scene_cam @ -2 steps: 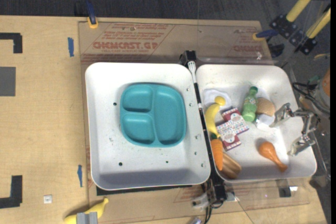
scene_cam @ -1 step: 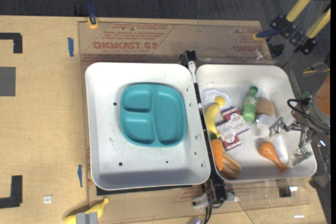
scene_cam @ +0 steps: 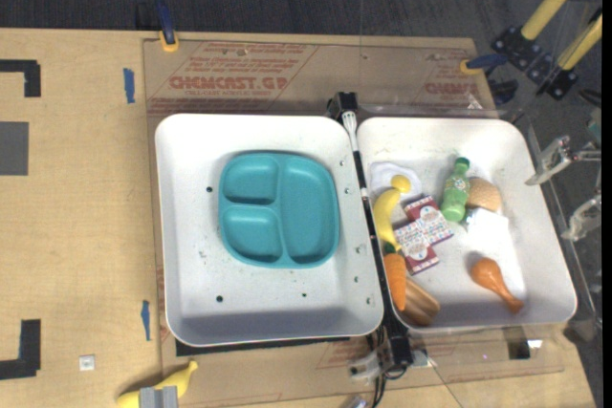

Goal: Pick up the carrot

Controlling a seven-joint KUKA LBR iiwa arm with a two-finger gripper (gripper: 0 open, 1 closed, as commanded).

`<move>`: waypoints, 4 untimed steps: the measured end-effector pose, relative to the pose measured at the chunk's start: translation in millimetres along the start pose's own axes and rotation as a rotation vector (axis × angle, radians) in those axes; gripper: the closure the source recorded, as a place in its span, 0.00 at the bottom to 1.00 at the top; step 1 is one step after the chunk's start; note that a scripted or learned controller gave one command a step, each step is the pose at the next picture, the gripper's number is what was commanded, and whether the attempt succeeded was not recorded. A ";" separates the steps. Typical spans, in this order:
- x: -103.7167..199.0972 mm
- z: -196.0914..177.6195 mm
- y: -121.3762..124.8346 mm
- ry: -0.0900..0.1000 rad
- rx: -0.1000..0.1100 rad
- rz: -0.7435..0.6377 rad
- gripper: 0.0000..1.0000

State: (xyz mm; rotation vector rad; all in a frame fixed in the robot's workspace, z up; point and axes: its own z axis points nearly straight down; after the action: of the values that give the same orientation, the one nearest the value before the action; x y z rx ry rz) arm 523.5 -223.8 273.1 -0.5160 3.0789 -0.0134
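1. Currently the carrot [scene_cam: 395,281] is lying in the right bin [scene_cam: 545,234], against its left wall near the front corner, touching a brown bread-like piece [scene_cam: 421,303] and just below the banana [scene_cam: 386,211].
2. Claw state: cannot tell.
3. Left bin [scene_cam: 182,234] is holding a teal divided plate [scene_cam: 280,208].
4. Progress: nothing is gripping the carrot; judging approach, grasp and lift as all remaining.

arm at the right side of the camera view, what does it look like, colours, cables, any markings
Just past the right bin's outer rim, the arm appears as pale grey, thin, metallic-looking pieces against darker parts. It is blurred at the frame edge, so cables and markings cannot be made out.
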 end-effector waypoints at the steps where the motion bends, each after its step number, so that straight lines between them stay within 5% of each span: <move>1: 18.4 91.5 29.1 0.014 -0.018 -0.133 0.00; 2: 23.8 160.8 36.6 0.011 -0.022 -0.645 0.00; 3: 24.9 174.5 50.0 0.013 0.006 -0.843 0.00; 4: 23.6 175.0 56.3 0.017 0.006 -0.905 0.00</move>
State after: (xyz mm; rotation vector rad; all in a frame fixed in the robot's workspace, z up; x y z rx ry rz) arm 486.5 -179.2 97.1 -1.8217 2.5606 -0.0381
